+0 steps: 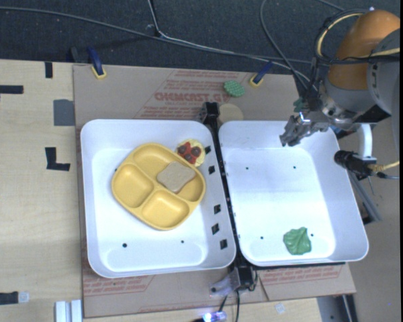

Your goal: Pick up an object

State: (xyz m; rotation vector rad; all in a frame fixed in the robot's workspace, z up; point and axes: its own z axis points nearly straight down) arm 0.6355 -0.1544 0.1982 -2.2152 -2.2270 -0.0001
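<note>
Gripper [290, 137] poised over the far edge of the right bin [269, 200], finger state impossible to tell from this angle, nothing visibly held. Green leaf-shaped piece [297, 241] lying near the right bin's front edge, well apart from the gripper. Yellow divided tray [134, 180] in the left bin [107, 247], tan toast slice [175, 176] on it, small red-and-dark toy [191, 152] touching its far rim.

Camera: we look down at a slant from above the bench [33, 180].
Coverage: we see both bins [94, 200] whole.
</note>
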